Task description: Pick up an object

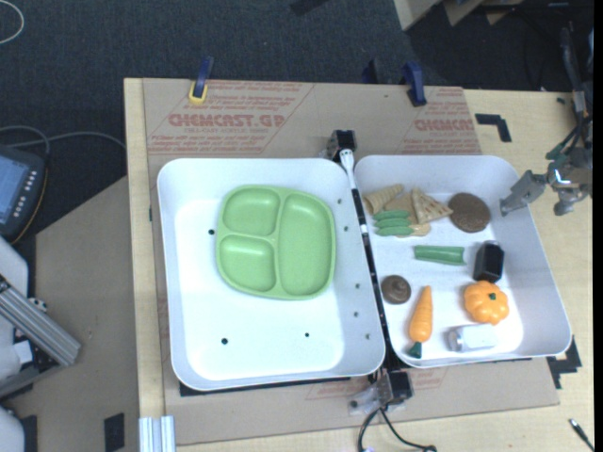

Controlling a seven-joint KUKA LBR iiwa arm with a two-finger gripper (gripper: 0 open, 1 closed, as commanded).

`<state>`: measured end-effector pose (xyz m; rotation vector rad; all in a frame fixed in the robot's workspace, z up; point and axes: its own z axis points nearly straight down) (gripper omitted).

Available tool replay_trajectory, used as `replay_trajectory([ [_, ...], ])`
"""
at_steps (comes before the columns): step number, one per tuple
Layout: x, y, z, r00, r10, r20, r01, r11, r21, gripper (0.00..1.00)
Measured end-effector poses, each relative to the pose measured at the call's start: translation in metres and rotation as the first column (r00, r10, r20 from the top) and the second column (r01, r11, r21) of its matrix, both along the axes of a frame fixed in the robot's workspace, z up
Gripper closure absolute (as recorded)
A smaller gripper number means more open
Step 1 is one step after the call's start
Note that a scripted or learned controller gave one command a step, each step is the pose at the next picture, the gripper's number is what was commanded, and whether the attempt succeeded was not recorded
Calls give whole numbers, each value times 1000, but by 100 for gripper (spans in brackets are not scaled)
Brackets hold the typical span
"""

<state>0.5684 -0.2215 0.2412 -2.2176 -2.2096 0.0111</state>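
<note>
Objects for picking lay crowded in the right bin (pixel 556 299), while the left bin (pixel 188 281) carried a green divided plate (pixel 278 241) near its centre. From the middle of the right bin, tan wedge-shaped pieces (pixel 410 203) sat at about eleven o'clock with a green pod (pixel 393 222) just below them, a brown round cookie (pixel 469 212) at one o'clock, a green stick (pixel 439 253) near the centre, a black block (pixel 488 262) at three o'clock, a small pumpkin (pixel 485 302) at five o'clock, a carrot (pixel 421 314) at seven o'clock, a dark brown disc (pixel 395 289) at nine o'clock and a whitish packet (pixel 471 338) at six o'clock. The gripper (pixel 524 194) hung over the bin's upper right rim, at two o'clock, holding nothing, and whether it was spread or closed I could not tell. They all looked like light, stiff plastic toys, rather slick. I would have judged the carrot the easiest take, pinched across its thicker middle; the pumpkin's round ribbed body seemed likelier to squirt out of a narrow pinch. The cookie lay nearest the gripper but looked flat.
</note>
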Motion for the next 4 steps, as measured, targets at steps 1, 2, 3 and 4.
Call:
replay_trajectory([
  [1, 3, 1, 8, 1000, 4, 14, -4, 1000, -4, 0],
  [2, -1, 11, -45, 1000, 4, 7, -4, 1000, 0, 0],
  [3, -11, 15, -97, 1000, 4, 6, -4, 1000, 0, 0],
  [4, -12, 16, -149, 1000, 4, 8, -4, 1000, -1, 0],
])
